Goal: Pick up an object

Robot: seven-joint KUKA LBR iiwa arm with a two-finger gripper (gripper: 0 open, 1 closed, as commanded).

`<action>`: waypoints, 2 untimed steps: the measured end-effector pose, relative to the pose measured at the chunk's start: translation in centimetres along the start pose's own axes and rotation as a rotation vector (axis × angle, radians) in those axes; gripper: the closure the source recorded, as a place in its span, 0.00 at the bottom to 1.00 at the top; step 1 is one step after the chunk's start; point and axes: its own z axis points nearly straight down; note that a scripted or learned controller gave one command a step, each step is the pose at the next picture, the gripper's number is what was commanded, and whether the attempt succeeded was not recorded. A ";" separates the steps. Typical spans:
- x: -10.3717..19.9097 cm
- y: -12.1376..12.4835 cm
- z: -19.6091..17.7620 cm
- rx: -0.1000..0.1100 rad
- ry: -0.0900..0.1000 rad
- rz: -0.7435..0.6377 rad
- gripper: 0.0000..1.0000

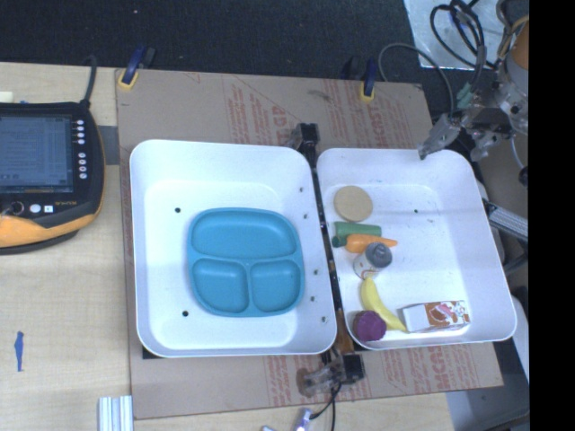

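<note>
The right bin [449, 241] holds a tan round disc [353, 203], a green piece [347, 232], an orange carrot [369, 242], a small grey round item [378, 257], a yellow banana [377, 303], a purple plum [369, 326] and a small white and brown carton [437, 316]. My gripper [458, 144] hangs over the bin's far right corner, well away from all of them. Its fingers are spread, with nothing between them.
The left bin [162, 196] holds a blue divided plate [244, 260]. A teach pendant [40, 164] lies on the bench at the far left. Cables [458, 25] hang behind the arm at the upper right. Clamps [132, 68] pin the cardboard underlay.
</note>
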 end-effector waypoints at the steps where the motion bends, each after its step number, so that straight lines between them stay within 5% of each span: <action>1: 4.6 -0.5 10.9 0.001 -0.001 -0.002 0.00; 2: 4.6 -6.7 18.6 0.001 -0.001 0.000 0.00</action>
